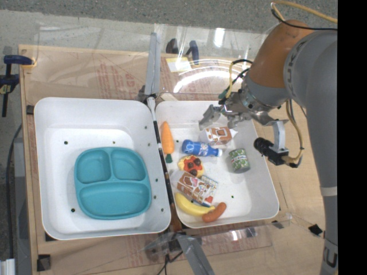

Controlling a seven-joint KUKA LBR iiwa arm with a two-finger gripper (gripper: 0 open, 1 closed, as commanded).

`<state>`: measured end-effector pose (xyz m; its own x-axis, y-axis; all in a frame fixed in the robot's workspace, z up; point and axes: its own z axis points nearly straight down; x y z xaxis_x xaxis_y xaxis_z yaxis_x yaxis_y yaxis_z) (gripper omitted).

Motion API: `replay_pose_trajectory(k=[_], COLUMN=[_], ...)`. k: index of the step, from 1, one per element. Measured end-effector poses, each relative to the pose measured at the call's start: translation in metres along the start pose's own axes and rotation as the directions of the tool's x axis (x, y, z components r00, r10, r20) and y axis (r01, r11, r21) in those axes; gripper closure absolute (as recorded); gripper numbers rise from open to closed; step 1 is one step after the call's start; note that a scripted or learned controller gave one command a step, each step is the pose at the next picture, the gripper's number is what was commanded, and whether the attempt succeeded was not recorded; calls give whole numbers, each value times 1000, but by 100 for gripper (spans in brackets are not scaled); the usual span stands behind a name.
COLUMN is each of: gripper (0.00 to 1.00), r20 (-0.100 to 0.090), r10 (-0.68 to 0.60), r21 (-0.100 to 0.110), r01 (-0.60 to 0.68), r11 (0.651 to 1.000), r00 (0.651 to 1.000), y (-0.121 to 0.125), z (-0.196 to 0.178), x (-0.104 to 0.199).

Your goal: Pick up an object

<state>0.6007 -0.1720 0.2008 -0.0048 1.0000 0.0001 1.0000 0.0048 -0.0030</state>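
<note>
Left side of the frame, the left white bin [43, 119] sits with a teal divided plate [112, 182] lying flat inside it, toward its lower middle. Far upper left, a blue clamp [10, 80] grips the table [86, 67] edge. Along the top, a clear plastic sheet [200, 53] catches glare. Grey floor [143, 2] runs across the top.

Two white bins sit side by side: the left bin [46, 171] carries one teal divided plate [112, 183]; the right bin [261, 196] holds one carrot [167, 138], one blue bottle [200, 148], one green can [239, 160], one banana [191, 205], one sausage [214, 212] and two small printed cartons.
</note>
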Motion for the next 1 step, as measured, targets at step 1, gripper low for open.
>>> replay_pose_trajectory(k=[1], gripper=[0], r20=[2], r10=[-344], r21=[-6], r01=[344], r11=[939], r00=[939], y=[-36], z=[111], x=[17])
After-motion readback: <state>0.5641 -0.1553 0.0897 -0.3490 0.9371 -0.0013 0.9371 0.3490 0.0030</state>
